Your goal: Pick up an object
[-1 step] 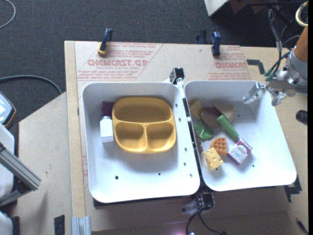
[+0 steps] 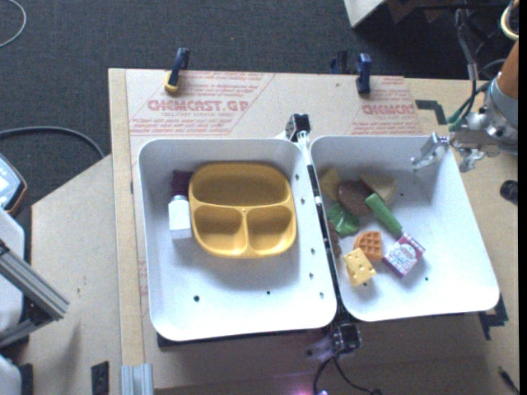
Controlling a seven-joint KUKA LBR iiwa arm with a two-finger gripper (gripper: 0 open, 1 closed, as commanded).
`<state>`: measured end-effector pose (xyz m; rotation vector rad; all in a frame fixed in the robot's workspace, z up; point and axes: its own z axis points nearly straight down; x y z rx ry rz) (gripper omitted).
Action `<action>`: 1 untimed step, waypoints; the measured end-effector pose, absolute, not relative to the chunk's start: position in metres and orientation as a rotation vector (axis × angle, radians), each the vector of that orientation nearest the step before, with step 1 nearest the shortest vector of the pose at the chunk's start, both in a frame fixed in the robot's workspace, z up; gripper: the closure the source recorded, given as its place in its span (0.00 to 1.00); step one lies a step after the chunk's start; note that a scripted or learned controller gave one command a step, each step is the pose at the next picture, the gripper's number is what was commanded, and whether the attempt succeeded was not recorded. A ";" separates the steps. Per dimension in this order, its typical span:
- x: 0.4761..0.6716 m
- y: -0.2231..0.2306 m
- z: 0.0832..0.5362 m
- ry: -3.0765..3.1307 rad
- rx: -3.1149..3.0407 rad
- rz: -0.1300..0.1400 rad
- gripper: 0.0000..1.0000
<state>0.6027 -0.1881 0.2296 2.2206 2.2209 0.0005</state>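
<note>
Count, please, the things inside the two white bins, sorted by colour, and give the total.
Yellow or orange: 3, the divided tray, the waffle, the cheese wedge
Green: 2, the long piece, the leafy piece
Brown: 1, the round piece
Pink: 1, the small carton
White: 1, the small bottle
Total: 8

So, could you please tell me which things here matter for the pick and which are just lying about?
For the job:
- gripper
- waffle
- cheese wedge
- pink carton
- green stick

Lying about:
- yellow divided plate
- clamps
- cables
</note>
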 end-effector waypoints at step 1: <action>0.594 -0.182 0.180 2.226 2.225 -0.005 0.00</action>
